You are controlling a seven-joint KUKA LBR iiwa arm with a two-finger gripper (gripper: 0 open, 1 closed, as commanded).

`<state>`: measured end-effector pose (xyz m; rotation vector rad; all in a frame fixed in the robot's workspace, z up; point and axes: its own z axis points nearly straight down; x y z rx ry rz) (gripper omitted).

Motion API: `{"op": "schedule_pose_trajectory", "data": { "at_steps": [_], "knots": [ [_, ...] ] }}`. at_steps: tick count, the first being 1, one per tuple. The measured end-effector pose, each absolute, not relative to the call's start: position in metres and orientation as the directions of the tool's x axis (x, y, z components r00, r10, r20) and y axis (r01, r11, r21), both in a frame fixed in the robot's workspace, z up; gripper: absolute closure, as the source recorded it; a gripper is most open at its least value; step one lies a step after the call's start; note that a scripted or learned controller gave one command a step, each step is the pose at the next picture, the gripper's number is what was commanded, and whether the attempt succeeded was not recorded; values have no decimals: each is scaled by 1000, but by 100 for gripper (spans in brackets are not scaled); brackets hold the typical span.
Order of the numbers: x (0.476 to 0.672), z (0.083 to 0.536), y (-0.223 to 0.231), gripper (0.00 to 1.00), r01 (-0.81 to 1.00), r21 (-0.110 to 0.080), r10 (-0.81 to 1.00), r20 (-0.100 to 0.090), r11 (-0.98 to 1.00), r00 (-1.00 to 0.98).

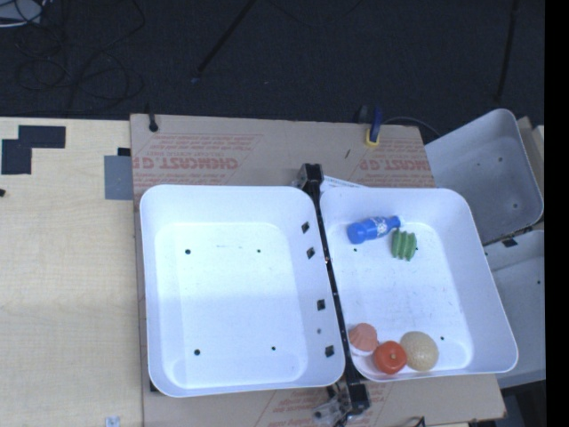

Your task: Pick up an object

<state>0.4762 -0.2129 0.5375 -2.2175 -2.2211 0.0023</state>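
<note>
The claw's state cannot be told at this moment, whether open, closed or gripping something, so nothing can be counted as picked up. Everything that could be picked lies in the right bin (487,278). A blue bottle (372,229) lies on its side near the far edge, with a small green ridged piece (404,245) just beside it. Well apart from these, three round things crowd the near corner: a pale pink ball (363,336), a red one like a tomato (389,357) and a beige ball (420,350), each touching or almost touching the next. They probably sit there because round things roll to the low corner against the sloping wall. That would make them awkward to grasp, with a wall on one side and a neighbour on the other. The bottle, lying in the open on the flat floor, looks the easier target. The left bin (151,274) has only small dark marks on its floor. The two bins meet along a dark strip (322,274) with small black clips, which likely keeps them from sliding apart. They rest on a cardboard sheet (267,149) on the wooden bench (62,265). The sheet carries red print that reads upside down from this view as "CHEMCAST GP", repeated in part further right and at the near edge. The bottle's label is too small to read.
</note>
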Motion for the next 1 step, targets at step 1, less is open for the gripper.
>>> {"op": "schedule_pose_trajectory", "data": {
  "at_steps": [1],
  "knots": [
    [476, 538, -213, 100, 1000, -3, 1000, 1, 2, -2]
  ]
}}
